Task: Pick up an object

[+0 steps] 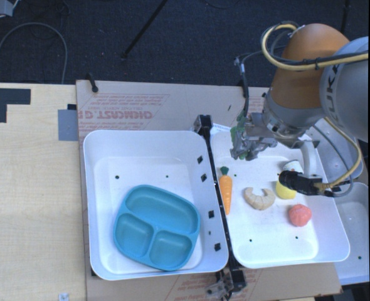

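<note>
Hovering over the right bin's (335, 243) far left corner, the gripper (244, 148) carries nothing visible; how wide it stands I cannot tell. The carrot (225, 192) lies along the bin's left edge, just below. Next, probably, a descent onto it.

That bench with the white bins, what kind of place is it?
Probably a robot test lab: two white bins hold toy food such as a carrot and a blue divided plate, and cables lie on the dark floor behind.
</note>
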Available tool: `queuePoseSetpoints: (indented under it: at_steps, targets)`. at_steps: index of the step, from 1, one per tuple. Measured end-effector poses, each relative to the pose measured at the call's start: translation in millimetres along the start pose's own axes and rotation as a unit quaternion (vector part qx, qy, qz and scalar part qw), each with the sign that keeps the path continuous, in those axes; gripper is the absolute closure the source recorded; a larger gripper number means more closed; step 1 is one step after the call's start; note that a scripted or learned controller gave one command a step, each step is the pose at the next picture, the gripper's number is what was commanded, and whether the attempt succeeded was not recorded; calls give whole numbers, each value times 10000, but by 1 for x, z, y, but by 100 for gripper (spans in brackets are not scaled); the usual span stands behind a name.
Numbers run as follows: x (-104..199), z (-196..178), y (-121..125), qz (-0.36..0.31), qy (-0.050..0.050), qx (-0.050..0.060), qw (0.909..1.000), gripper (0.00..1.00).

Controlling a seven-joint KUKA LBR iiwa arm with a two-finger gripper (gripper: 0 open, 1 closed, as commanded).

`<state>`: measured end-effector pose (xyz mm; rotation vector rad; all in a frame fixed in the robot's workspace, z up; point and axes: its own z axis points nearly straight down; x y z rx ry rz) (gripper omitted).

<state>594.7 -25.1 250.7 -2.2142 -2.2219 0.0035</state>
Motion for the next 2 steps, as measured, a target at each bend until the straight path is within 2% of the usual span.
queuePoseSetpoints:
  at_steps: [2]
  targets:
    - [96,-1,-39,-1,-6,7,10000,100]
